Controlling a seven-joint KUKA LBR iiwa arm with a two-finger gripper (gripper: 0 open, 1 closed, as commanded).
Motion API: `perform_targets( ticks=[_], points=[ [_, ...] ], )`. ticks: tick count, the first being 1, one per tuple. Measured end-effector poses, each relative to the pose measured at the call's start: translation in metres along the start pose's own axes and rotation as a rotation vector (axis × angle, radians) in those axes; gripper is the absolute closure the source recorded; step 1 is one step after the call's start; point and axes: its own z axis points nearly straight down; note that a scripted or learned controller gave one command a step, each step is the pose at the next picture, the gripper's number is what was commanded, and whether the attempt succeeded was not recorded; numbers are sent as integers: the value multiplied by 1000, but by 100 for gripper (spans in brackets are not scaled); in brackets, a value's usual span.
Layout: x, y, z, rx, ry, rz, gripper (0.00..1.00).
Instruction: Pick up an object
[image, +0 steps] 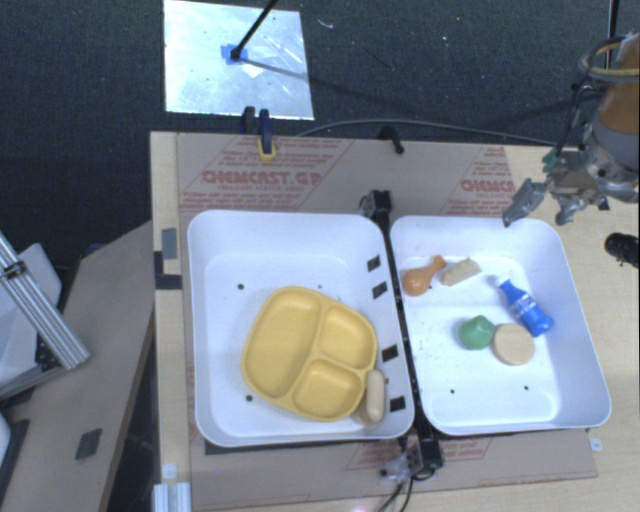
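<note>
**Arm poised above the right bin, nothing picked yet**

The grey metal hand (548, 203) hovers over the far rim of the right white plastic bin (572, 395), fingers spread apart and bare. Below lie a blue bottle (525, 306), green lump (477, 331) and tan disc (515, 344). Next, I reckon, it must descend onto one. The bench (300, 175) is cardboard-topped; dark carpet lies beyond

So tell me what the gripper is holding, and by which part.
Nothing. The gripper hangs open above the right bin's far rim, with no object between its fingers.
</note>
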Motion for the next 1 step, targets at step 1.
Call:
perform_targets(
  ticks=[1],
  points=[
    [0,2,-7,-12,-2,-2,0]
  ],
)
